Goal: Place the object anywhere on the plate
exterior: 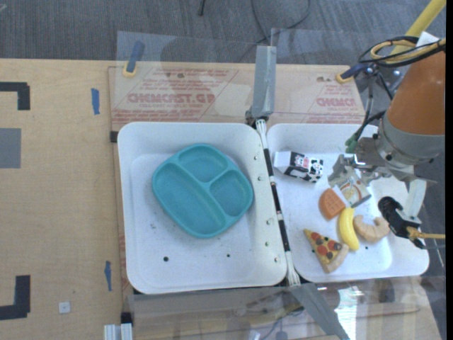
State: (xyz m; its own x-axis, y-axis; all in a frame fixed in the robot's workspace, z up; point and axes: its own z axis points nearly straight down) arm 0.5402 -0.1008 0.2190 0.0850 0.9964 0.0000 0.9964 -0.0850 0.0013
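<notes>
I have the gripper [352, 176] low over the right bin's toy food, jaw state unclear to me, since the teal plate [203, 190] waits left.

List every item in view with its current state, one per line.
Teal divided plate: in left bin, nothing on it.
Milk carton: on its side, right bin.
Orange round toy: lying below the gripper.
Banana: lying flat.
Pizza slice: lying flat.
Croissant: lying beside banana.
Gripper: low over right bin.
</notes>
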